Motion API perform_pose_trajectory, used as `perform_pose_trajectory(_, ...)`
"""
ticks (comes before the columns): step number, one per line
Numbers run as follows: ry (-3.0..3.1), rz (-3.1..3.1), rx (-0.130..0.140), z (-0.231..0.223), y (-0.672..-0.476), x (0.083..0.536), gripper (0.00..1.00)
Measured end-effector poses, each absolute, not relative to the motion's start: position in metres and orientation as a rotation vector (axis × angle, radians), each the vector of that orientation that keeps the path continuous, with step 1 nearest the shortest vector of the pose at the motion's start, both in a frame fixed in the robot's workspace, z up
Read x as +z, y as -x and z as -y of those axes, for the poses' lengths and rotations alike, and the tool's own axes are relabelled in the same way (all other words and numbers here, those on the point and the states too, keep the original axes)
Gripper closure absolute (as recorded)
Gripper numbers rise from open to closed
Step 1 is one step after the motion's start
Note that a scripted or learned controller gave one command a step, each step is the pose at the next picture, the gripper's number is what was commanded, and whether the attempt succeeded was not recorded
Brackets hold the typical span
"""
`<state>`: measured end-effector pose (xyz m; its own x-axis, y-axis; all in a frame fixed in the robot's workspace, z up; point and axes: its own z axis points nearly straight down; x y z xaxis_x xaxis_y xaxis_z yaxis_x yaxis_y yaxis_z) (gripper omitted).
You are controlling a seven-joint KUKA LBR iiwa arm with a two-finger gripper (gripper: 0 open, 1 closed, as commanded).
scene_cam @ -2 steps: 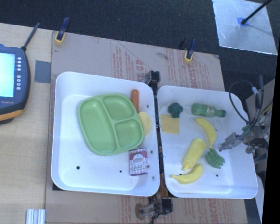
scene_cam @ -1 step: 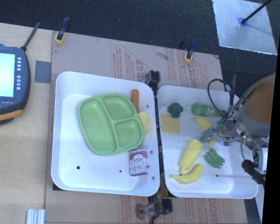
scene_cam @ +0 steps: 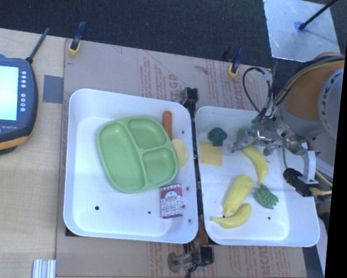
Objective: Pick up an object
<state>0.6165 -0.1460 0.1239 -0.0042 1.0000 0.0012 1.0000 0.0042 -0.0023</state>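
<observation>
My gripper hangs low over the back of the right bin, just above the upper end of a yellow banana. A green broccoli piece lies to its left, with a flat yellow cheese square in front of that. Further forward are a yellow pepper, a second banana and a green leafy toy. Nothing can be seen held in the gripper.
The left bin holds a green divided plate, an orange sausage, a yellow piece at the plate's edge and a red packet. A tablet lies at far left. Cables loop behind the wrist.
</observation>
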Motion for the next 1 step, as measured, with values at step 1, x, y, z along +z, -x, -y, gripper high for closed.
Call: perform_pose_trajectory(1,2.215,2.225,0.005,0.1782,-0.5832,0.0927,0.0)
